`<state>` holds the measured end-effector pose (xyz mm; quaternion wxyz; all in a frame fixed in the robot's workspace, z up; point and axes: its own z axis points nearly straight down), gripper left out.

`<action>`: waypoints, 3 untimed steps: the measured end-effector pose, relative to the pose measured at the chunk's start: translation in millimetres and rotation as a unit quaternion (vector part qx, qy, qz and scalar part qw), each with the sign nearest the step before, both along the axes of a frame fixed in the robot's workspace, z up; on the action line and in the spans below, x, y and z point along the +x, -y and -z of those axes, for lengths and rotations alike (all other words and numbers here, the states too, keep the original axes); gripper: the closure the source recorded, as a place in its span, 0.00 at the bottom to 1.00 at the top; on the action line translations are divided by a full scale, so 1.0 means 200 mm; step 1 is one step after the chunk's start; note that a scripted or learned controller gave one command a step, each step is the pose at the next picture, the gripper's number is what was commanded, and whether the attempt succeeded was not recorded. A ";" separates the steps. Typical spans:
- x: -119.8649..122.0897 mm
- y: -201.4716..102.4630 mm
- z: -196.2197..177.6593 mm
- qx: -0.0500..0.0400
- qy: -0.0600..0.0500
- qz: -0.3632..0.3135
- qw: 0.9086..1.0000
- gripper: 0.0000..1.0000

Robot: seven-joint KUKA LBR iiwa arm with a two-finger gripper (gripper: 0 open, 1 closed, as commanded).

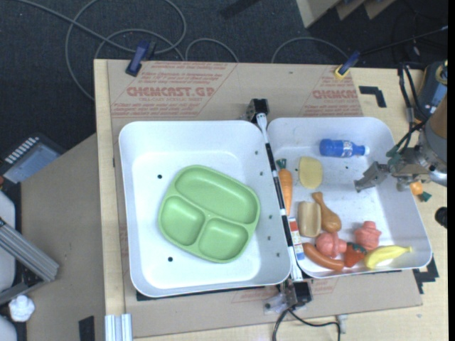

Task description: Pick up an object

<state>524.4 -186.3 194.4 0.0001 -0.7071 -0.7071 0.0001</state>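
The right bin [405, 219] holds several toy foods. A blue bottle [341, 148] lies at the back, with a pale yellow piece [310, 172] in front of it. An orange carrot [285, 187] lies along the left wall. Nearer the front are a drumstick [326, 212], a tan slice [308, 219], a pink toy [330, 245], a red sausage [319, 258], a pink-red fruit [367, 234] and a banana [386, 256]. My gripper [387, 179] hangs over the bin's right side, right of the bottle and apart from every toy.
The left bin [142, 155] holds a green divided plate [208, 213]. A black clamp strip [274, 183] runs between the bins. Cables and the arm's body [434, 119] crowd the right edge. Cardboard [178, 84] covers the bench behind the bins.
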 end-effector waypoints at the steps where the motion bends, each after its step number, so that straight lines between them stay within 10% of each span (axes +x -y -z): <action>1: 0.07 -0.32 0.33 0.001 -0.001 -0.001 1.000 0.00; 2: 0.56 -0.36 0.55 0.000 0.000 -0.001 1.000 0.00; 3: 0.56 -0.36 0.50 -0.001 0.002 -0.001 1.000 1.00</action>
